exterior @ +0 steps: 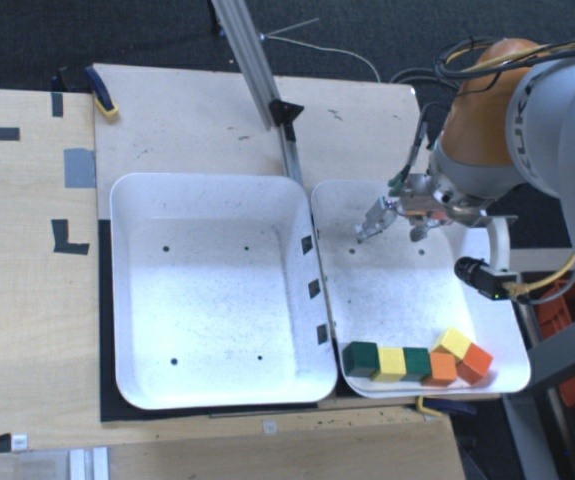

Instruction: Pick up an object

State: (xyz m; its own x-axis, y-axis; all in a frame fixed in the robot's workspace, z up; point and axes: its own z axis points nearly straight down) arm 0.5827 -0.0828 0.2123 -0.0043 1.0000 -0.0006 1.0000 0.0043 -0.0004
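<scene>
Blocks [419, 361] along near rim (pincer [395, 222] well apart).

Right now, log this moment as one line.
arm: over right bin far end | gripper: nothing seen held | blocks: clustered at near edge, untouched | left bin: idle

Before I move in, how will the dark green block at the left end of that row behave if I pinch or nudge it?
The dark green block looks rigid and flat-sided, so it should probably slide, not roll. It touches a yellow block, so a nudge likely shifts the row. It sits by the bin wall, leaving the end effector little room.
</scene>
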